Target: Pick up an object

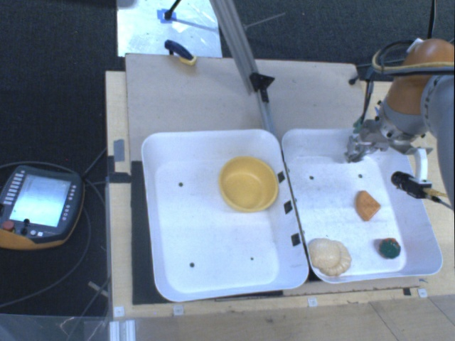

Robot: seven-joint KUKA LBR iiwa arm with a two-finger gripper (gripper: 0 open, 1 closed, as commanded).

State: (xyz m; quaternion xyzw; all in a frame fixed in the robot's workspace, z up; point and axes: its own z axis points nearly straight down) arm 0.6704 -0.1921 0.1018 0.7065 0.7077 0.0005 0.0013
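Observation:
The right bin [323, 190] holds three loose objects: an orange wedge [367, 205] right of the middle, a cream lumpy ball [329, 256] at the front left corner, and a small dark green object [389, 247] near the front right. The gripper [357, 151] hangs over the bin's back right part, well behind the orange wedge, with nothing visible between its fingers. Whether they are open or shut is too small to tell. A yellow bowl [248, 183] sits in the left bin [185, 240], toward its back right.
A slanted metal pole [242, 45] with a black clamp crosses the board behind the bins. A yellow-and-blue clamp [180, 51] lies at the board's back left. A teach pendant [35, 206] rests on the floor to the left.

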